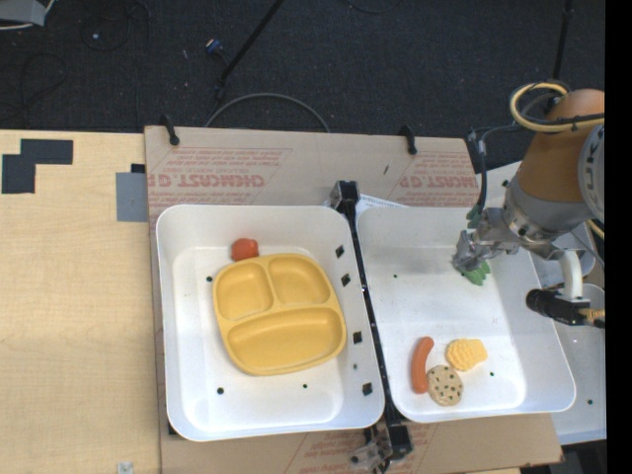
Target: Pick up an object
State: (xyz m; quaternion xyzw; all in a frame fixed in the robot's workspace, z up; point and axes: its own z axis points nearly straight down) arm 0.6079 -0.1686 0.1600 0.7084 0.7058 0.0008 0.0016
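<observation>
You see the bench (69, 294), pale wood at its left edge, bearing a cardboard sheet (247, 171) on which two white bins (188, 235) (533, 383) sit side by side.

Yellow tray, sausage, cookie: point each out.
yellow tray (279, 312), camera view, on the wall between its compartments.
sausage (423, 363), camera view, mid-length.
cookie (445, 385), camera view, centre of its top.

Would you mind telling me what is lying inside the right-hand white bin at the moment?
The right bin holds an orange sausage, a yellow waffle-like piece and a speckled cookie. The pincer is over a small green item, mostly covering it.
</observation>
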